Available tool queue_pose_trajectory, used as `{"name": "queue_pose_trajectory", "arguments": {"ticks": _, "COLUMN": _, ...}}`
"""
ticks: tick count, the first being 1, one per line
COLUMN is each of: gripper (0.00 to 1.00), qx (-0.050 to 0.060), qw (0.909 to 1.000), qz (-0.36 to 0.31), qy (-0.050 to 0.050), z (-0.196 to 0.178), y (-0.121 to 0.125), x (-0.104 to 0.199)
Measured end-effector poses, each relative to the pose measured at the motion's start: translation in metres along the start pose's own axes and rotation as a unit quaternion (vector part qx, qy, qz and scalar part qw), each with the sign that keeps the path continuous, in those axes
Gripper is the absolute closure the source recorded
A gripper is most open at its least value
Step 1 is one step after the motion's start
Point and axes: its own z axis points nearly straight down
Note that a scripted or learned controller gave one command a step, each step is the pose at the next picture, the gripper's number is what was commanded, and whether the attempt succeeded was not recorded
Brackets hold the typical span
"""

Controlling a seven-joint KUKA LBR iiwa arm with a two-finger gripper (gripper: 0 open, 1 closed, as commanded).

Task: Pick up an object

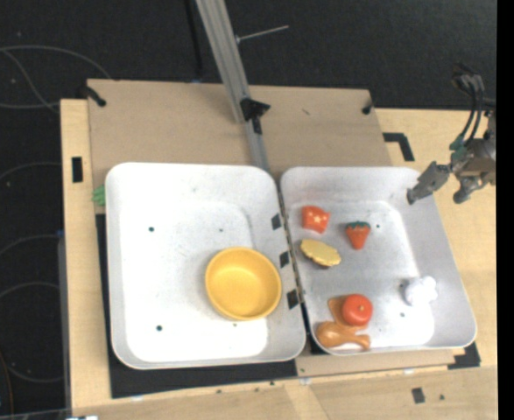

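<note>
Most of the arm is cut off at the right edge. The gripper [443, 186] hangs over the right bin's [344, 180] far right corner, fingers spread, nothing between them. The strawberry [357, 234], small and blurry, lies mid-bin, well apart from the fingers.

One fixed camera looks down at a slant (from well above) on both white bins [195, 182] side by side.
</note>
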Motion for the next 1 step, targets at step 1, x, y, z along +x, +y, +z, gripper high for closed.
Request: {"name": "queue_pose_trajectory", "arguments": {"ticks": 1, "gripper": 0.0, "qx": 0.0, "qw": 1.0, "qz": 0.0, "qy": 0.0, "z": 0.0, "y": 0.0, "x": -0.0001}}
